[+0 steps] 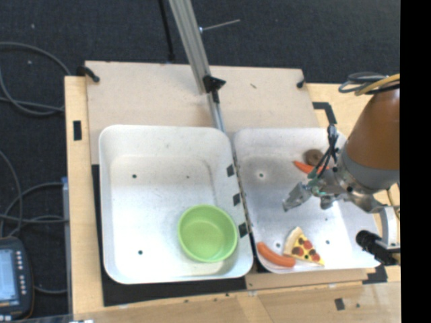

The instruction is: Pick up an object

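An overhead, slanted look at a tan counter (148,93) carrying two shallow white bins side by side, surrounded by dark carpet with loose cables. A metal pole (192,39) slants down from the top edge and ends at the seam between the bins.

The left bin (135,160) holds a lime green bowl (207,232), upright, sitting near its front right corner.

The right bin (269,160) holds a few small items. A toy pizza slice (302,246) with red toppings lies flat near the front edge. Just to its left, touching or nearly touching it, lies an orange-red sausage-shaped toy (275,254) along the front rim. Farther back, a small orange carrot-like piece (302,167) lies beside a brownish round object (313,157); both are partly hidden by the arm's cables.

The robot arm (374,136), with its orange band and grey wrist, comes in from the right and hangs over the right bin. Its hand (295,199) points leftward and down above the middle of that bin, between the carrot piece behind and the pizza slice in front, touching neither. Nothing is seen between its fingers; how far apart they stand cannot be told from this angle
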You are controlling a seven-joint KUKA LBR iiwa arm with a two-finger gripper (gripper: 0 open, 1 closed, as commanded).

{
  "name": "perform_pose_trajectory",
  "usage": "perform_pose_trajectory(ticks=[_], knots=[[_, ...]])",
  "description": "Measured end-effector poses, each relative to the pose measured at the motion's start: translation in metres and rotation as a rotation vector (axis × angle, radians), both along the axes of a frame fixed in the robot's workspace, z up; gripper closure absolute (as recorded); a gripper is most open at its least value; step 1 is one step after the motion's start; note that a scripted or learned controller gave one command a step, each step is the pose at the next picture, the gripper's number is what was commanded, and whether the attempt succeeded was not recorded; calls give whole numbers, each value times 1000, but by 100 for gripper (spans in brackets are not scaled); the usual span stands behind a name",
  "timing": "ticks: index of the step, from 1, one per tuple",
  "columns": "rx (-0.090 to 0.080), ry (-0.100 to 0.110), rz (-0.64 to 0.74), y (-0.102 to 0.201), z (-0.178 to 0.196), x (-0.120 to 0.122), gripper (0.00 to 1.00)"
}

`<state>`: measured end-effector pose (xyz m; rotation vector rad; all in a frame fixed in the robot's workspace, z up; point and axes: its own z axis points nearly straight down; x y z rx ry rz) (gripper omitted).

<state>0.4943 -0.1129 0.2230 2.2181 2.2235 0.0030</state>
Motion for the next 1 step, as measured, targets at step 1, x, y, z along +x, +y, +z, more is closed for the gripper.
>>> perform_pose_trajectory(ticks=[1], knots=[[0, -1, -1, 0, 0, 0, 0]])
